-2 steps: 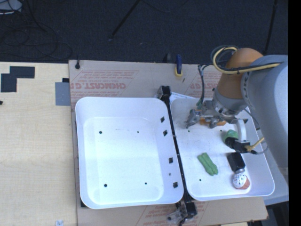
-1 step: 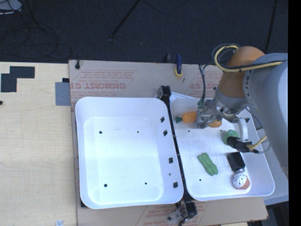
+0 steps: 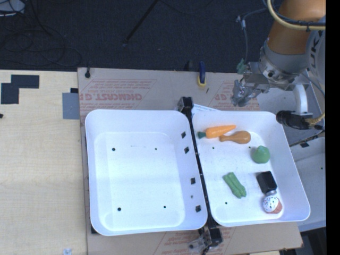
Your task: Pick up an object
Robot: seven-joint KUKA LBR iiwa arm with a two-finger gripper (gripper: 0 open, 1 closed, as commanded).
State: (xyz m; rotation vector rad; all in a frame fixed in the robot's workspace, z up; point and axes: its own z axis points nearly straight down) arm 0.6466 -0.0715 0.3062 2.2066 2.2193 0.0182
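Note:
The right bin (image 3: 289,158) holds several small objects: an orange carrot (image 3: 219,131), a brown drumstick-shaped piece (image 3: 237,137), a green round piece (image 3: 260,154), a green pod (image 3: 234,185), a black block (image 3: 266,181) and a white, red-spotted ball (image 3: 271,204). My gripper (image 3: 241,96) hangs above the bench just behind the right bin's far rim, up and to the right of the carrot. Nothing shows between its fingers.
The left bin (image 3: 95,158) sits beside the right one, with a black clip strip (image 3: 192,158) along their shared edge. A blue-and-yellow clamp (image 3: 202,74) stands at the cardboard's far edge. The arm's orange band (image 3: 297,9) rises at top right.

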